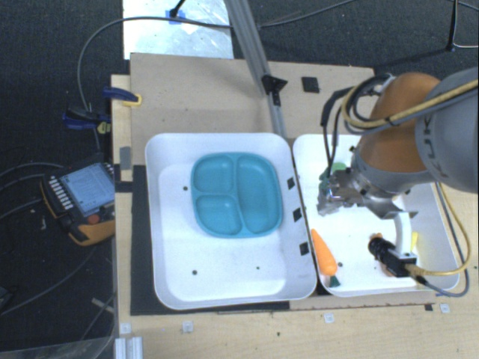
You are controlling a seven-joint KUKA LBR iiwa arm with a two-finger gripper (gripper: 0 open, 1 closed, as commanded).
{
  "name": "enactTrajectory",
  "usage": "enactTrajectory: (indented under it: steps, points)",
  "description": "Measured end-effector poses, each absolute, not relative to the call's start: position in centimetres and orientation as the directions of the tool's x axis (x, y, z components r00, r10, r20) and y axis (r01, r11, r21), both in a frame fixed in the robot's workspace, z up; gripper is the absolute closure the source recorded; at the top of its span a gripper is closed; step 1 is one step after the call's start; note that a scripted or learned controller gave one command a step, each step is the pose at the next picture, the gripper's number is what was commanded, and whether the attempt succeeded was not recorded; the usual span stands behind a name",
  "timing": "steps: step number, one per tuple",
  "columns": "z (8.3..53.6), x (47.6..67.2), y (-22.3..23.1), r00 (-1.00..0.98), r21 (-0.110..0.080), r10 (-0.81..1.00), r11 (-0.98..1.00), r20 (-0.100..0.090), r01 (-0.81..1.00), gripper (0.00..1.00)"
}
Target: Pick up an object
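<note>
The grey arm with its orange band reaches in from the right over the right bin (352,281). My gripper (329,202) hangs low near that bin's left wall, seen from above. An orange carrot (323,250) with a dark green tip lies against the left wall, just below the gripper and apart from it. A small green thing (339,167) peeks out beside the wrist, mostly hidden by the arm. A thin yellow piece (415,239) lies at the right of the bin.
The left bin (172,275) holds a blue divided plate (236,194). A black and white fitting (391,254) with a yellow cable sits at the right bin's lower right. A grey pole (251,36) slants across the back. Clamps and a handheld unit (82,197) lie to the left.
</note>
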State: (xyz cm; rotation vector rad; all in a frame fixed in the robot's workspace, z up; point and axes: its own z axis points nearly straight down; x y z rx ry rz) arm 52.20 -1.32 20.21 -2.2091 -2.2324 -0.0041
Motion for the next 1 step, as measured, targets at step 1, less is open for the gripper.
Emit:
enactTrajectory:
  steps: [1]
  points:
    - [20.42,54.09,3.44,-0.011,0.003,1.0,0.011,0.002,1.0,1.0]
